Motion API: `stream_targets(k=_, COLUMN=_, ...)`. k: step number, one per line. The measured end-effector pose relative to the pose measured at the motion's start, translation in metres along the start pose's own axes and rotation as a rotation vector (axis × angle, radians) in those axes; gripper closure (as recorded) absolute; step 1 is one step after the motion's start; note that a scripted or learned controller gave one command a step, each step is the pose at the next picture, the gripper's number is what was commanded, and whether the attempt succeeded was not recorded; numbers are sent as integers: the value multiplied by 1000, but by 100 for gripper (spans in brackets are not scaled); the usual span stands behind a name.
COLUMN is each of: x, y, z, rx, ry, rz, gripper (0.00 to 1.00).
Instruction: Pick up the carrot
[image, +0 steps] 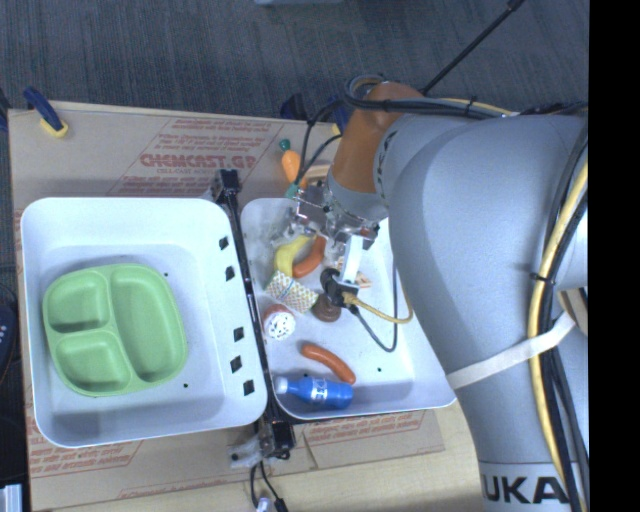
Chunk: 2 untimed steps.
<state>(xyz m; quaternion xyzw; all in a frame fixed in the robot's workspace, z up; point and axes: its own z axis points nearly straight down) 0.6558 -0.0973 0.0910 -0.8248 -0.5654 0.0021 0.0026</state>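
A small orange carrot (290, 164) with a green top lies at the far rim of the right bin (400, 380), close to its left corner. My gripper (322, 238) hangs low over the far part of that bin, below and to the right of the carrot and apart from it. Directly under the gripper lie a yellow banana-shaped toy (289, 256) and an orange-red oblong piece (309, 263). The wrist and its cables hide the gripper's tip.
The right bin also holds a checkered block (291, 292), a brown piece (327, 307), a white dotted ball (279, 324), an orange sausage shape (328, 363) and a blue bottle (314, 391). A green divided plate (113, 328) sits in the left bin (60, 225).
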Motion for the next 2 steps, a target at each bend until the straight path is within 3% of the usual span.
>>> stream_targets(k=1, x=26, y=-10, z=-102, rx=-4, ry=1, rz=66, gripper=0)
stream_targets(k=2, x=26, y=-10, z=-111, rx=1, ry=0, rz=59, gripper=100)
